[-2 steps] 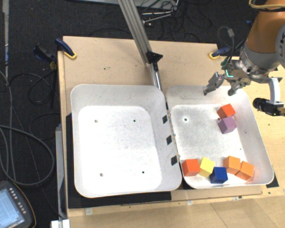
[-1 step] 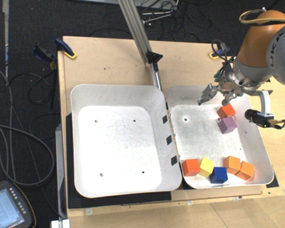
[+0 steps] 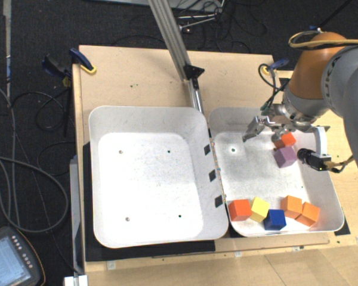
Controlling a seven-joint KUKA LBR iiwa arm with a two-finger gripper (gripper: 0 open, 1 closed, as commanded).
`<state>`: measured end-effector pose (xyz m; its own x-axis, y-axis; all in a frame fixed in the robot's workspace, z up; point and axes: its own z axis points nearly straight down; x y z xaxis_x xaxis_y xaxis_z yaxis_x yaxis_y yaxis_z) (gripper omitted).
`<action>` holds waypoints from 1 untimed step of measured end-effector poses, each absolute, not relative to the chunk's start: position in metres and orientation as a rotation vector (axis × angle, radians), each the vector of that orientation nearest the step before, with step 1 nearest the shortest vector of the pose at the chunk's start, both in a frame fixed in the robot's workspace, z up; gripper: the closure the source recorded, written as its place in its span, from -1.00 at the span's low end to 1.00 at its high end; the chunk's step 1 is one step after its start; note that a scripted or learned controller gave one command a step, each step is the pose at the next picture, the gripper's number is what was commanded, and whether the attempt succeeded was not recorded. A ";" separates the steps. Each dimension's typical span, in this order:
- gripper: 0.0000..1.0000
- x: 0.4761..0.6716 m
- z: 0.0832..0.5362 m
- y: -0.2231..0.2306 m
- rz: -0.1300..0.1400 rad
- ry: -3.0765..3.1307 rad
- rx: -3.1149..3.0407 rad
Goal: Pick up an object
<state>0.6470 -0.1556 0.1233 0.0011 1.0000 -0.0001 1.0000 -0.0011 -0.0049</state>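
My gripper (image 3: 265,134) hangs over the back of the right bin (image 3: 244,159), under the grey arm with its orange band (image 3: 313,64). Its fingers stand apart, one finger (image 3: 250,134) splayed toward the left, and nothing shows between them. A small orange block (image 3: 284,140) lies just to the right of the gripper, close against the other finger. A purple block (image 3: 284,157) sits right in front of that orange one. Along the bin's front edge lie an orange block (image 3: 240,209), a yellow block (image 3: 259,208), a blue block (image 3: 275,219) and two more orange blocks (image 3: 301,210).
The left bin (image 3: 107,159) is a white tray beside the right one, joined by black clips (image 3: 213,174). A slanted metal pole (image 3: 173,40) comes down to the bins' back edge. Cables and a black connector (image 3: 310,158) hang at the arm's right side.
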 end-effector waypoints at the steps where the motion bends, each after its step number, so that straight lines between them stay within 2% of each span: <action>1: -1.00 0.647 0.093 -0.155 0.004 -2.220 -2.220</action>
